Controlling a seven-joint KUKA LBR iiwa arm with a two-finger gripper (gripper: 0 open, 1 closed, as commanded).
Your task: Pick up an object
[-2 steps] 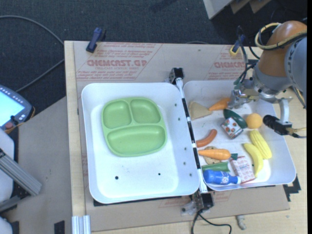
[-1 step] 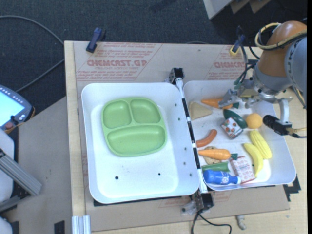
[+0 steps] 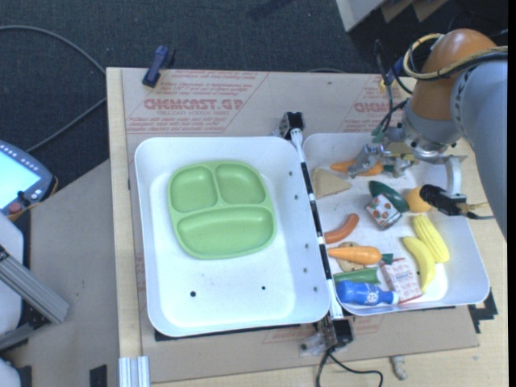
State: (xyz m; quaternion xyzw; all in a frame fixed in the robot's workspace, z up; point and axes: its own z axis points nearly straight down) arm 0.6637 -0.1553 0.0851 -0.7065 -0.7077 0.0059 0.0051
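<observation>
Toy food lay scattered in the right-hand shallow white bin, and any piece of it would have served for the pick. The left white bin carried only a green divided plastic plate. The grey arm with its orange band leaned in over the far corner of the right bin, its gripper down among the clutter. Whether the hand was open or closed I could not tell from where I stood, nor whether it had hold of anything. It looked like the reaching stage, with a closing and a lift to follow. Closest to the hand lay a small orange carrot-like toy, touching or just beside it; a yellow plastic banana lay well apart.
</observation>
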